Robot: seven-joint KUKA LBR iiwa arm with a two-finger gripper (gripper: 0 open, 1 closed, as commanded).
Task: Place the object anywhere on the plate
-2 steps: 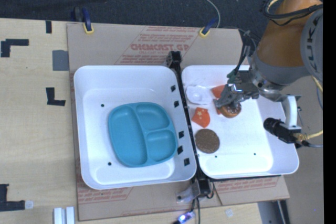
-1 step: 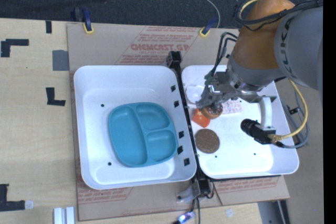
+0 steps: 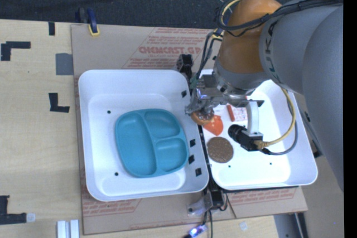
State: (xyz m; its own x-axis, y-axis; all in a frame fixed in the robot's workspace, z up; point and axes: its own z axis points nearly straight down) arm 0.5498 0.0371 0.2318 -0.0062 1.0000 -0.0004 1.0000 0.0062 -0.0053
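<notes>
Brown disc (image 3: pixel 220 149): nearest you, a round, flat, dark brown piece on the right bin's floor, just below the claw and close to the orange object.
Black part (image 3: pixel 245 137): a dark fitting with a yellow cable, to the right of the disc and below the wrist.
Orange object (image 3: pixel 212 124): your task's thing. You see a small orange-red lump with a rounded lower end, glossy, its top tucked under the claw's tips. It sits at the right bin's left edge, touching or just under the claw.
Claw (image 3: pixel 203 111): low over the orange object, at the divide between the two bins. You cannot tell whether it is spread or pinched, nor whether it grips the object.
Plate (image 3: pixel 151 141): teal blue, three compartments, lying in the left bin (image 3: pixel 106 83) to the claw's left and slightly lower in the view, apart from the object.
Red-and-white item (image 3: pixel 237 114): a small flat packet, just right of the claw.
Right bin (image 3: pixel 290 173): white, beneath the arm (image 3: pixel 251 36).
</notes>
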